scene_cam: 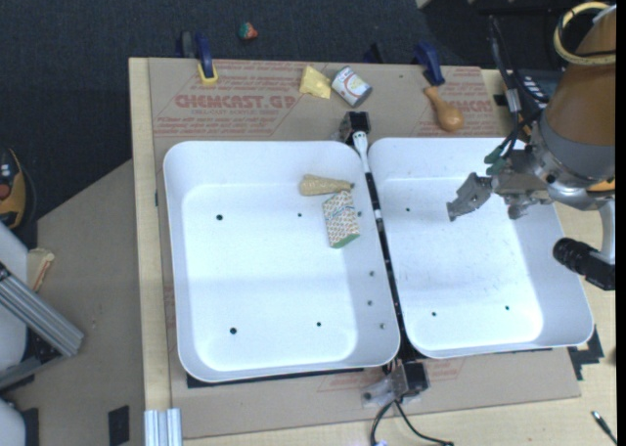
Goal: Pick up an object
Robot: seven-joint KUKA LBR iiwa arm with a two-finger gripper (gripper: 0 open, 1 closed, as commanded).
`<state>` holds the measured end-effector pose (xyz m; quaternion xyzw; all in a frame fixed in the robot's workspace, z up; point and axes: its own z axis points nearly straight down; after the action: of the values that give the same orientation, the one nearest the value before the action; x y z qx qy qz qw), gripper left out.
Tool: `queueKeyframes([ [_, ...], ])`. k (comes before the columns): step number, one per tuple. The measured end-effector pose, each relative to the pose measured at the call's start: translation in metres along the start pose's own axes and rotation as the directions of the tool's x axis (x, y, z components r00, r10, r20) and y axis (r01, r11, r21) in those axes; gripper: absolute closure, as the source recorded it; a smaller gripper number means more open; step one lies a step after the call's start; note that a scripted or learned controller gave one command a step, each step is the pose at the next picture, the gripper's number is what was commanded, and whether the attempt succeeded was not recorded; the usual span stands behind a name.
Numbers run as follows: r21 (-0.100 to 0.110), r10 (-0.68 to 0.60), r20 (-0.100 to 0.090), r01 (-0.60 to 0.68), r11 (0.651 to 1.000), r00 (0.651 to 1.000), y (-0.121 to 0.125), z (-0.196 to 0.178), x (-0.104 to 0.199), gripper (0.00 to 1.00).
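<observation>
Near the back right of the left bin (pixel 196 239) lie a tan elongated piece (pixel 324 185) and, touching its front side, a green-and-white patterned packet (pixel 340 218). My gripper (pixel 492 203) hangs over the back right part of the right bin (pixel 548 327). It is open, and nothing shows between its fingers. It is well apart from both objects, about one bin-width to their right.
On the board behind the bins lie a yellow wedge (pixel 315 83), a small white box (pixel 351 86) and a wooden-handled tool (pixel 443 110). Blue clamps (pixel 204 55) stand at the back edge. A black-handled brush (pixel 357 128) rests at the divider between the bins.
</observation>
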<state>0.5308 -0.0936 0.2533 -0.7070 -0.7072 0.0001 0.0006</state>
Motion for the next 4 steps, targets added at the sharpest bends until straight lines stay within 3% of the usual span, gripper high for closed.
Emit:
queueKeyframes([
  [1, -0.003, -0.001, 0.001, 0.001, 1.0, 1.0, 0.001, -0.011, 0.0, 1.0],
  [2, -0.014, -0.008, 0.0, 0.008, 1.0, 1.0, -0.023, -0.122, 0.057, 1.0],
  [3, 0.011, -0.005, -0.001, 0.005, 1.0, 1.0, 0.046, 0.009, 0.106, 1.0],
  [4, 0.0, 0.001, 0.0, -0.001, 1.0, 1.0, 0.046, 0.001, 0.102, 0.0],
])
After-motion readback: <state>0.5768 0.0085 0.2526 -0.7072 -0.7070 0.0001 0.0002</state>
